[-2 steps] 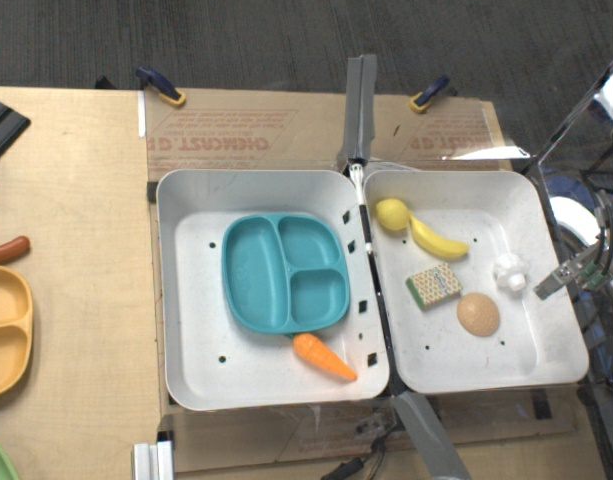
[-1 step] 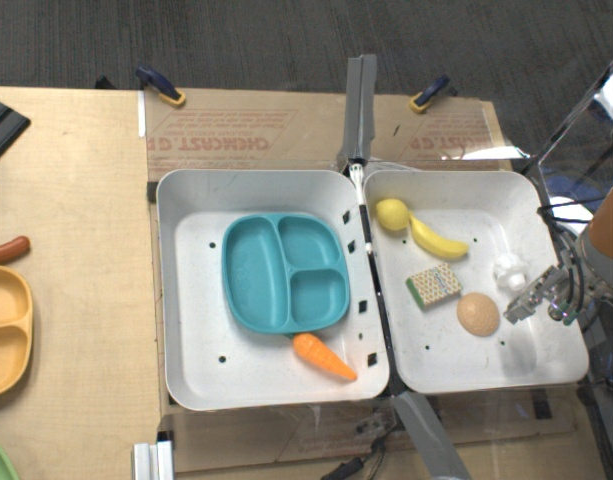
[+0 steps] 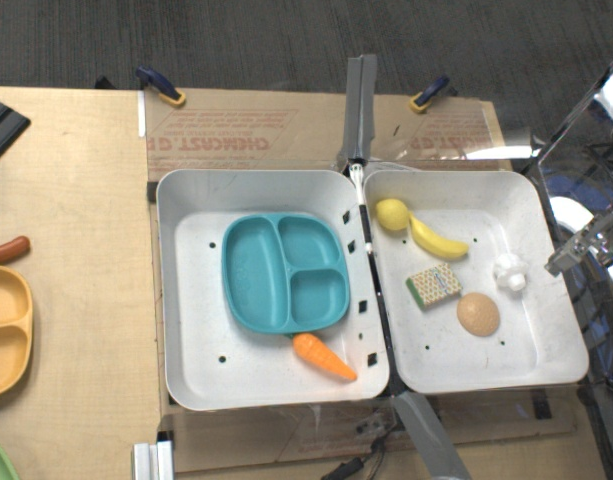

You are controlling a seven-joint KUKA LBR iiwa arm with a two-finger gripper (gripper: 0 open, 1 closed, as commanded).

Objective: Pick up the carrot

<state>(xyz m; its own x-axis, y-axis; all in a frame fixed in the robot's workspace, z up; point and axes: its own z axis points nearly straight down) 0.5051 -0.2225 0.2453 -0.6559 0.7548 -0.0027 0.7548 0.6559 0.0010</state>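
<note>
The orange carrot [image 3: 324, 357] lies on the floor of the left bin [image 3: 186, 298], near its front wall. It sits just below the front edge of a teal divided plate [image 3: 286, 272], pointing toward the lower right. A grey part of my gripper [image 3: 578, 248] shows at the far right, over the right bin's outer rim and well away from the carrot.
The right bin [image 3: 546, 348] holds a lemon [image 3: 390, 214], a banana [image 3: 437, 239], a small green-edged block [image 3: 433, 285], a brown egg [image 3: 477, 314] and a white lump [image 3: 509, 274]. On the bench to the left are an orange plate [image 3: 1, 333] and a sausage [image 3: 6, 249].
</note>
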